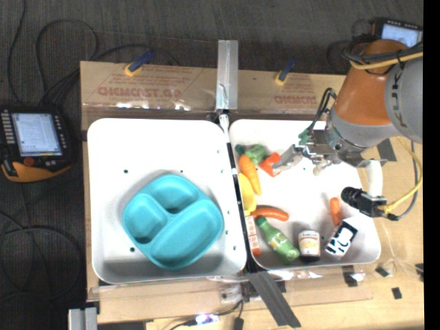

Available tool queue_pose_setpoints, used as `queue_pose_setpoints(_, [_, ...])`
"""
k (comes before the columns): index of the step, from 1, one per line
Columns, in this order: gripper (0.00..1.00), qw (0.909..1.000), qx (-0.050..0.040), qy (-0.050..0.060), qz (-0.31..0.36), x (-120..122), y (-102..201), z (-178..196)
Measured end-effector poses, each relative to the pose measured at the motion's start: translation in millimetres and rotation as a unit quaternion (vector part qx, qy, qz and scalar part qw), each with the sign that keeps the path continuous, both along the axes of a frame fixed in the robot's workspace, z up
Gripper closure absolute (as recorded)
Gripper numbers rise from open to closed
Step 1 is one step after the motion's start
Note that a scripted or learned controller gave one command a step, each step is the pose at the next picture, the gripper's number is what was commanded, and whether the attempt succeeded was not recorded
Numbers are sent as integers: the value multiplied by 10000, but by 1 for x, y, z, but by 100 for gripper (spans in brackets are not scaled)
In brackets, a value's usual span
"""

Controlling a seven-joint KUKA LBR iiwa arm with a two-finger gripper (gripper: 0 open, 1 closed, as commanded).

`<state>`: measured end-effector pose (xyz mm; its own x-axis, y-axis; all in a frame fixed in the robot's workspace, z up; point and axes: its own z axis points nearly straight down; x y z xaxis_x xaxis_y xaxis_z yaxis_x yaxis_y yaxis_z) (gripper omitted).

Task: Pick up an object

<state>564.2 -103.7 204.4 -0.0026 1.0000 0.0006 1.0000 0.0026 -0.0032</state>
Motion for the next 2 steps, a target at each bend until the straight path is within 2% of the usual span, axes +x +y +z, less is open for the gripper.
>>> queue_pose_setpoints(1, [0, 9989, 1, -57, -466, -62, 3, -115])
queue_pose_setpoints(2, [100, 9989, 3, -63, -465, -61, 4, -105])
